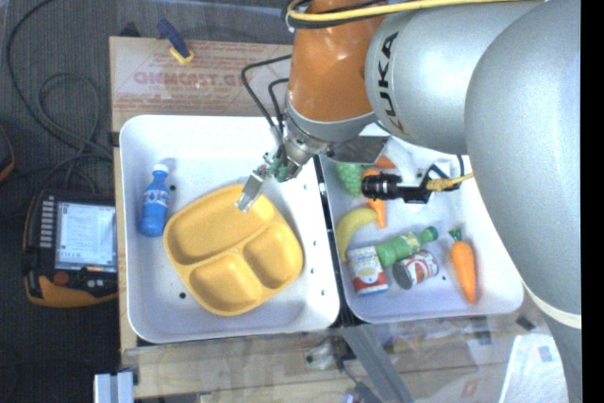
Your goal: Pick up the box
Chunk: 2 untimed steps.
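1. From where I stand, the gripper (253, 193) hangs low over the left bin (132, 297), right at the upper rim of the yellow divided tray (236, 260). I cannot tell how far the claw is open, nor whether it has hold of anything; it is too small and dark against the tray.
2. The biggest worry is the target itself. I cannot pick out a box with any certainty. The left bin shows the tray and a blue bottle (154, 200). The right bin (500, 297) shows a banana (354, 224), a green bottle (404, 246), a carrot (462, 267) and a red-and-white container (366, 271) that could be a can or a small carton. The arm (453, 61) covers much of the right bin's far end, so the box may lie beneath it.
3. If the claw closes here, it will likely catch the tray's rim, not a box, and tip or drag the tray.
4. A push downward could jam against the tray and slide it into the bin wall.
5. If the box is in the right bin, crossing the divider this low risks clipping the bin edges.
6. The right bin's things sit close together, so a grab there could nudge neighbours or close on the wrong one.
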{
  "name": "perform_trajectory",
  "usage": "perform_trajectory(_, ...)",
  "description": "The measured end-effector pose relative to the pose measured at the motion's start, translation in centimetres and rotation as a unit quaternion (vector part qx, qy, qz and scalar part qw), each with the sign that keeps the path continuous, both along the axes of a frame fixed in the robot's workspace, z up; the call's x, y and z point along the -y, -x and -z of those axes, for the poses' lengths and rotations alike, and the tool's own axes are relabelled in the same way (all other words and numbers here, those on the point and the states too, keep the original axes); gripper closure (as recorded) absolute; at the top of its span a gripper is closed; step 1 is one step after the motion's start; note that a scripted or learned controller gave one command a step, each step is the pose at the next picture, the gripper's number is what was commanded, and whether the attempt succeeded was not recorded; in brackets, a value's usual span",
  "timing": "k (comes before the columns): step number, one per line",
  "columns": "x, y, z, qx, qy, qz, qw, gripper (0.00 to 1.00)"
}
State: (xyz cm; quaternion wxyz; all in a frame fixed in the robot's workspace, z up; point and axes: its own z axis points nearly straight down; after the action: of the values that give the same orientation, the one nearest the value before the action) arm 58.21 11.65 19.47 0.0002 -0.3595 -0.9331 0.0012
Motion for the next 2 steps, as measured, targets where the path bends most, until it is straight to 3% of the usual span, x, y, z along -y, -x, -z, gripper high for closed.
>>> perform_trajectory(1, 5.7, 2.2, -11.7, 0.002, 0.0, 0.009, 1.0, 0.0)
perform_trajectory(2, 9.5, 9.8, -13.5, 0.001, 0.0001, -0.05, 0.9987, 0.0)
